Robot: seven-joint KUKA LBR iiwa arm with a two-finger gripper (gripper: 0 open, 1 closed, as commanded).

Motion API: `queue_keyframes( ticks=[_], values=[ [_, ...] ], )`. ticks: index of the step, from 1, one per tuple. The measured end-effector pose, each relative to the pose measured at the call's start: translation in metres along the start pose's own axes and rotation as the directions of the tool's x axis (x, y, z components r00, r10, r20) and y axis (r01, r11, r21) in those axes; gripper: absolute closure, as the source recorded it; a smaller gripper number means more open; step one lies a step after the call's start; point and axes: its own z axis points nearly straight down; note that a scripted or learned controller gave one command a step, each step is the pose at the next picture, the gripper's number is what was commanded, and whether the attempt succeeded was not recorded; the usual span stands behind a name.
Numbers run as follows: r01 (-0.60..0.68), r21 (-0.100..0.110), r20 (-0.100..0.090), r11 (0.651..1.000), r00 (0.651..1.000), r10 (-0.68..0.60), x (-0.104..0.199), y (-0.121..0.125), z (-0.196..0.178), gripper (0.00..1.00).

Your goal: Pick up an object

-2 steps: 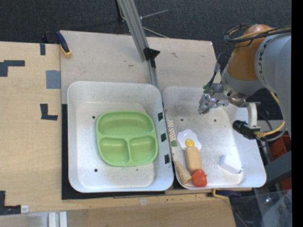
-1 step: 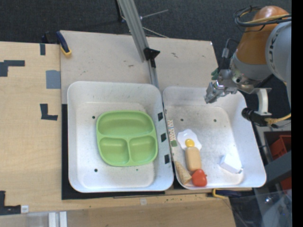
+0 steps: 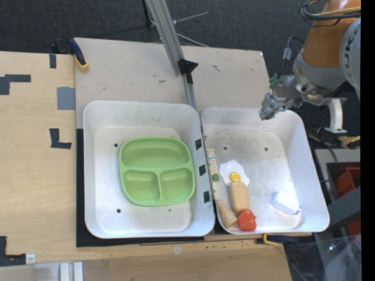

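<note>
Gripper [image 3: 269, 112] is seen above the far rim of the right bin [image 3: 309, 151]; whether it is open cannot be told, and nothing is seen held. Toy hot dog [image 3: 238, 196] lies at that bin's near side, beside a fried egg [image 3: 234, 171]. Judged light, rigid, slightly slippery; best pinched across its middle.
</note>
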Motion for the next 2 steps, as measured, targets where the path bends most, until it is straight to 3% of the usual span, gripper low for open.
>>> queue_keyframes(
  ticks=[2],
  values=[
    [0.006,0.005,-0.003,1.000,1.000,-0.006,0.107,-0.021,0.001,1.00]
  ],
)
